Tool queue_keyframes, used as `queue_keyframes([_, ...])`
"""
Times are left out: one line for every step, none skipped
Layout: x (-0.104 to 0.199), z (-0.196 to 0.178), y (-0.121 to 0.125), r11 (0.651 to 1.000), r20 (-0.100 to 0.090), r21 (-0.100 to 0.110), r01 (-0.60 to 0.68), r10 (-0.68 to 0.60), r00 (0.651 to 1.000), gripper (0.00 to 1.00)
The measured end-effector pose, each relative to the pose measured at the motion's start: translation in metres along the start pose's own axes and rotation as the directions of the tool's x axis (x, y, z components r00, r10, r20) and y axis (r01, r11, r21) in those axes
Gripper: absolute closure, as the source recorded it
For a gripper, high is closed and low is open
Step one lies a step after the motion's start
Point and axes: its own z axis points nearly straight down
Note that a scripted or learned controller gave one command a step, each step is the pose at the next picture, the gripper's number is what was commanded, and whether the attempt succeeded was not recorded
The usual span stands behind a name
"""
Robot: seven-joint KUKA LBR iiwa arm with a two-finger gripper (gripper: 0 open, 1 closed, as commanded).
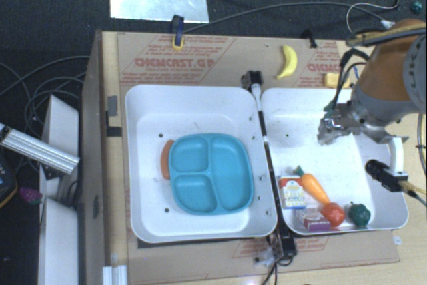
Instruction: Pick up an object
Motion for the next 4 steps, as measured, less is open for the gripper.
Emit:
queue_keyframes([0.008,0.095,-0.019,1.0,-0.001,0.002,-0.001,0.001,1.0,1.0])
queue_keyframes([-0.005,0.026,-0.055,1.0,0.0,-0.002,-0.001,0.001,1.0,1.0])
queue_keyframes([-0.005,0.026,-0.055,1.0,0.0,-0.001,-0.001,0.001,1.0,0.0])
queue_keyframes([-0.007,0.095,-0.066,1.0,-0.003,-0.009,0.001,-0.001,1.0,0.0])
